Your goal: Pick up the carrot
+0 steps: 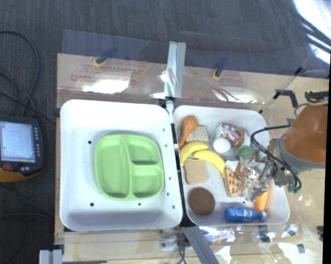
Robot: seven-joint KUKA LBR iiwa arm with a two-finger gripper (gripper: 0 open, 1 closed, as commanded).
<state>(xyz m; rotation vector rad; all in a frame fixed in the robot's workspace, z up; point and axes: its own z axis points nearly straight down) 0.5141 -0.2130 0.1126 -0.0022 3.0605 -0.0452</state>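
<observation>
Hovering over the right bin [285, 216], near its right wall, with the gripper [260, 186] just above the carrot [262, 198].
Carrot's lying against that wall, just above the blue bottle [244, 215] and right beside the pizza slice [235, 182]. Can't tell if the pincer's open or closed. Green tray [129, 166] sits in the left bin [78, 125].
</observation>
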